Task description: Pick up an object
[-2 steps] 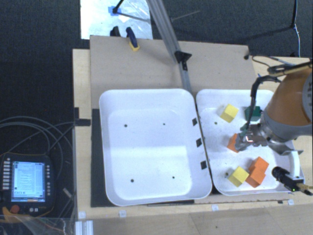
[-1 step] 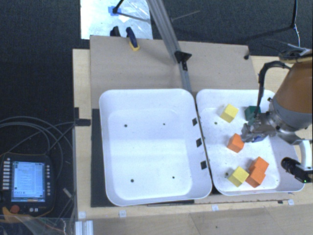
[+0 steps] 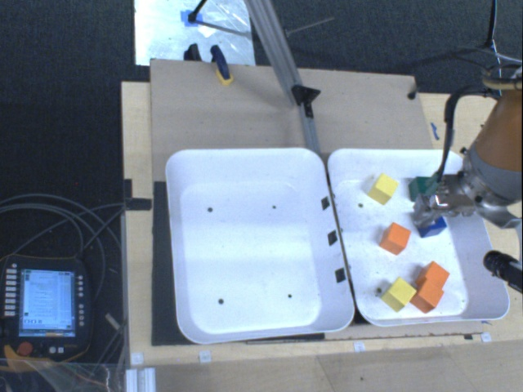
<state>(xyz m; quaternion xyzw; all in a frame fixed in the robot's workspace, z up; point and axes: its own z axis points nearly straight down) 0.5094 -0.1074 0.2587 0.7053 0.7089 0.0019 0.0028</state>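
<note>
Over the right-hand shallow white plastic bin (image 3: 478, 300), the grey arm with the orange band (image 3: 500, 141) reaches in from the right; its two-finger gripper (image 3: 431, 207) sits low at that bin's upper right part. Can't tell if the claw is apart or together, and nothing visible between it.

Relative to the right bin:
- small blue block (image 3: 432, 227) just below the gripper, touching or nearly so, partly covered
- dark green block (image 3: 422, 187) just above-left of the gripper, partly hidden
- yellow cube (image 3: 382, 189) upper middle, apart from the rest
- orange cube (image 3: 395, 238) at centre, left of the blue block
- second yellow cube (image 3: 399, 293) lower middle, touching a pair of orange blocks (image 3: 430, 286) on its right

Left white bin (image 3: 245, 243) sits edge to edge with the right bin, black clips along the shared rim. Teach pendant with lit screen (image 3: 46, 305) far left of both, off the bench, cables looped above it
</note>
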